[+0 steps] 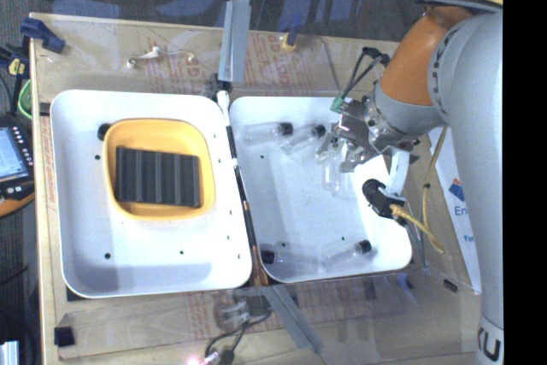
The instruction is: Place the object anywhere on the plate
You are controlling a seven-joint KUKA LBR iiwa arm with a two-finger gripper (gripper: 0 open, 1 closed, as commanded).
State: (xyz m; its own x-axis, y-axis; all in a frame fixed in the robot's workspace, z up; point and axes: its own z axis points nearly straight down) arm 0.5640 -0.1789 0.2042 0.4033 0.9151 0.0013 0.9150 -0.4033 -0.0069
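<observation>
Right bin (291,261): clear vial (332,176) just beneath end effector (349,151).

"KU" on arm base (491,344)

The yellow plate (159,175) fills the middle of the left bin (77,261), a dark ribbed block (159,177) covering its centre; only the plate's rim is bare. White floor lies open around it, widest below. Right of the plate, past the ridge where the bins meet, clear vials (267,132) lie scattered about the right bin (295,209), whose centre is open. The gripper (346,151) and arm (444,73) occupy that bin's far upper corner.
</observation>
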